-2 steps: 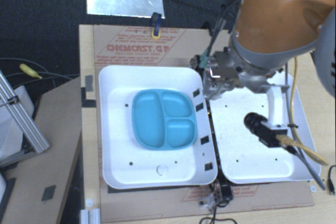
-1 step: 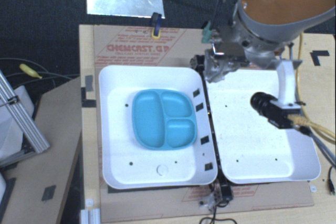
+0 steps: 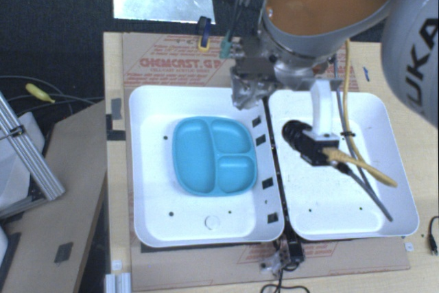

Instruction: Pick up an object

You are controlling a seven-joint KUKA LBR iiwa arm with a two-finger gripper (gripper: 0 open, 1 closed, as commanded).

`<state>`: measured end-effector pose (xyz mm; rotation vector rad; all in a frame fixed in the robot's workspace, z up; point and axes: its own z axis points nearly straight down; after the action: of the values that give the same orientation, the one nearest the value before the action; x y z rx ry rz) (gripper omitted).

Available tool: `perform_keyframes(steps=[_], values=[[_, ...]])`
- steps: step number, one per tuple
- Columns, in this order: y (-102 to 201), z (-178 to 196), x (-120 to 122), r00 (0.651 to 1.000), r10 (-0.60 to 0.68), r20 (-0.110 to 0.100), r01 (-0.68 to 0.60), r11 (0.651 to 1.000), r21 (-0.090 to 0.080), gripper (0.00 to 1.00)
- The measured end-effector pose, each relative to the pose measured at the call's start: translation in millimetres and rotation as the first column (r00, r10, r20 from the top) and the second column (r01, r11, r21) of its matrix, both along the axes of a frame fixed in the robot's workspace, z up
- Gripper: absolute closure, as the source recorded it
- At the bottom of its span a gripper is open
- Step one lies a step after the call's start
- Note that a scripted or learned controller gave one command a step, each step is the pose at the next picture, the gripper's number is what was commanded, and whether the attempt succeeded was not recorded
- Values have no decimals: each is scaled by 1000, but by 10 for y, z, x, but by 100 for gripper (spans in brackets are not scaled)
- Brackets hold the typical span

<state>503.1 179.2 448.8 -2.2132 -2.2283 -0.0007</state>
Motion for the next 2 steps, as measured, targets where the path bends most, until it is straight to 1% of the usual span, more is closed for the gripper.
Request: perform_keyframes(steps=[1, 2], values=[[429, -673, -1, 1000, 0, -5, 0, 1000, -2, 100], [553, -1488, 132, 1000, -6, -7, 6, 1000, -4, 100]])
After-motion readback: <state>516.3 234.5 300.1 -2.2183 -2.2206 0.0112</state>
